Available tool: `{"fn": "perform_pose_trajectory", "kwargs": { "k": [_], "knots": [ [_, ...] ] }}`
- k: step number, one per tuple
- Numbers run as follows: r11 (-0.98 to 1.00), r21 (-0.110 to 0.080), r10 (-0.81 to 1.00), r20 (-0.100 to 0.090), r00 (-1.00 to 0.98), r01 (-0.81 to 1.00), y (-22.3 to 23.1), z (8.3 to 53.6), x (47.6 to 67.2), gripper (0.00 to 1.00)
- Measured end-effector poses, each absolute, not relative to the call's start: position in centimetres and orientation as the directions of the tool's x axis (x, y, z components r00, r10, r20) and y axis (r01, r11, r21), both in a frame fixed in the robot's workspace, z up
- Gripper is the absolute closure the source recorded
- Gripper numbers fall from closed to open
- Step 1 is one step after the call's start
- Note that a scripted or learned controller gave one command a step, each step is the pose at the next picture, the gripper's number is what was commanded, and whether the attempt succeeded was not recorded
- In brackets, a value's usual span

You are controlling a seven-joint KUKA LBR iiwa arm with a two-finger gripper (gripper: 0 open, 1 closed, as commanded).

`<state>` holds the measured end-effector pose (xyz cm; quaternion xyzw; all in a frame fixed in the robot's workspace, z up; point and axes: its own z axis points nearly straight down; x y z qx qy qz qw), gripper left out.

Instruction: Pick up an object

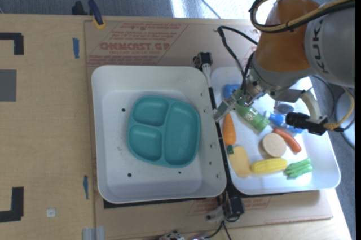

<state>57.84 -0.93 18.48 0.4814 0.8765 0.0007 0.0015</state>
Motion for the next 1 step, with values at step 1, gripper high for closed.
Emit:
{"fn": "perform_pose_trajectory", "kwargs": {
  "k": [1],
  "knots": [
    [0.537,0.003,0.844,-0.002,-0.537,0.844,-0.93,18.48,57.84,0.00]
  ]
}}
